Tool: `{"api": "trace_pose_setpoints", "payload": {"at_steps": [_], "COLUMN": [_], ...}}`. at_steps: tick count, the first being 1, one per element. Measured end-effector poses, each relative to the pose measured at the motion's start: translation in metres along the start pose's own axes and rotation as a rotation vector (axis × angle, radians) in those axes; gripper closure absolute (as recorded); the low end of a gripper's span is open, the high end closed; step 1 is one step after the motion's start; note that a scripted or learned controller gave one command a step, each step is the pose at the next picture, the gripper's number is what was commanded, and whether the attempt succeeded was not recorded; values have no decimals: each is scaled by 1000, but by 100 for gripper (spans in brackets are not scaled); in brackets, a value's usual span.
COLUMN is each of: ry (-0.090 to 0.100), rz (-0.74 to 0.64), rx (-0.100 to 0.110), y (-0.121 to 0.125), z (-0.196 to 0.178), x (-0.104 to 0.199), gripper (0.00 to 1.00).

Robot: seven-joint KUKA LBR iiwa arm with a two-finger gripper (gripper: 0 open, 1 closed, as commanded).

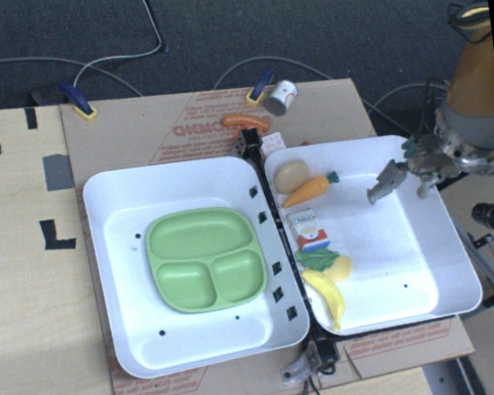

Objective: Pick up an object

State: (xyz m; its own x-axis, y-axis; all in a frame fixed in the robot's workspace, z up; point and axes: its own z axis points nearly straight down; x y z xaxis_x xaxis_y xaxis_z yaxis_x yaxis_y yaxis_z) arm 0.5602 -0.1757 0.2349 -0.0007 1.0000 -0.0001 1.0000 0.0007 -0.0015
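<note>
Task status: not started as far as pickup goes. The gripper [400,179] hangs over the right bin [441,297] near its upper right edge, fingers spread apart with nothing between them. The candidate objects lie along the bin's left wall, well apart from the gripper: carrot [306,191], banana [328,295] and a small carton [308,226]. The left bin [126,343] holds a green tray [206,257]. Remaining: approach one object, close on it, lift
</note>
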Motion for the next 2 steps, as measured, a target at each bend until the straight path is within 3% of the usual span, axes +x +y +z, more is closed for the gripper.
{"api": "trace_pose_setpoints", "payload": {"at_steps": [1,2], "ry": [-1,1], "rz": [0,-1], "rx": [-14,-7], "y": [38,98], "z": [136,147], "x": [51,78], "gripper": [0,0]}}
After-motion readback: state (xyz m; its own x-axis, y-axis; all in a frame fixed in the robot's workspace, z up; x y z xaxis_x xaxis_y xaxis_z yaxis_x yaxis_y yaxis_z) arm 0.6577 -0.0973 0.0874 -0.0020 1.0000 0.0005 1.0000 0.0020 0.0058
